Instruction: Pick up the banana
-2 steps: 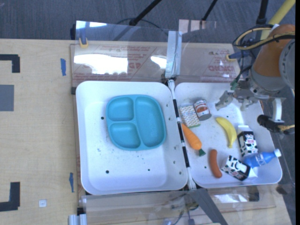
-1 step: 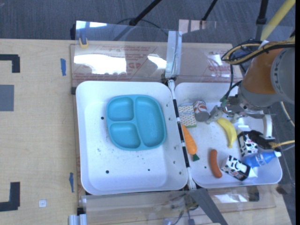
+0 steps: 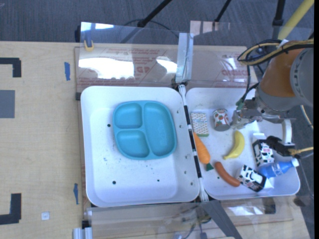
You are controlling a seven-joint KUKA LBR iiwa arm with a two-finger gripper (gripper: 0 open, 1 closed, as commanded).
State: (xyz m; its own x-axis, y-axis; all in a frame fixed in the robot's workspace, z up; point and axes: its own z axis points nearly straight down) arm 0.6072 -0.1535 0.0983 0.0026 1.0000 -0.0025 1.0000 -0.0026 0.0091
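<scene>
Pincer (image 3: 242, 119) hovers above banana (image 3: 236, 146) — seemingly just clear — right bin (image 3: 289, 183).

Robot lab: wooden bench (image 3: 35, 133), tripod legs (image 3: 164, 4), taped markers (image 3: 67, 70).

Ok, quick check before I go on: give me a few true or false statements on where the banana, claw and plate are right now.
1. The banana lies in the right bin. True.
2. The claw has lifted the banana. False: it hangs just above the banana's upper end, and the banana lies on the bin floor.
3. The blue plate sits in the left bin. True.
4. The carrot lies on the plate. False: it lies in the right bin.
</scene>
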